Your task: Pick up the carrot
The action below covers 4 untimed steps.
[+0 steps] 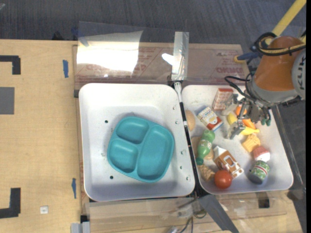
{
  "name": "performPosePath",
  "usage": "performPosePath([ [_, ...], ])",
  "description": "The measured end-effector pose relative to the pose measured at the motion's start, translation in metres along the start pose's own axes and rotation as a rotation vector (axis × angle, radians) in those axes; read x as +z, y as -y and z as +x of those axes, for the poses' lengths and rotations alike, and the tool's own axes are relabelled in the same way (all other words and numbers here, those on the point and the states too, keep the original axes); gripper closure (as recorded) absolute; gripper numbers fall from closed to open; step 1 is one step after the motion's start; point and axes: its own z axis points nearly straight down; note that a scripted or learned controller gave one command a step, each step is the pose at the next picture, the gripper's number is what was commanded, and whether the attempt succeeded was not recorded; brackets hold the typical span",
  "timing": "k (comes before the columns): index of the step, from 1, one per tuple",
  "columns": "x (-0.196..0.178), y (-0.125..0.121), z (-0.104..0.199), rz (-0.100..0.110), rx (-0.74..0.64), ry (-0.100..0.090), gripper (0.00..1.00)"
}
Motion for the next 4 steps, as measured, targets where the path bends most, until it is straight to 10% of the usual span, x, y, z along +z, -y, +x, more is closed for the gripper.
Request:
performPosePath([
  [1, -0.015, -0.001, -0.004, 0.003, -0.002, 0.015, 1.0],
  [2, -0.08, -0.012, -0.039, 0.0, 0.016, 0.006, 1.0],
  [3, -0.005, 0.013, 0.043, -0.002, -0.064, -0.01, 1.0],
  [4, 0.0, 0.053, -0.042, 0.0, 0.047, 0.001, 1.0],
])
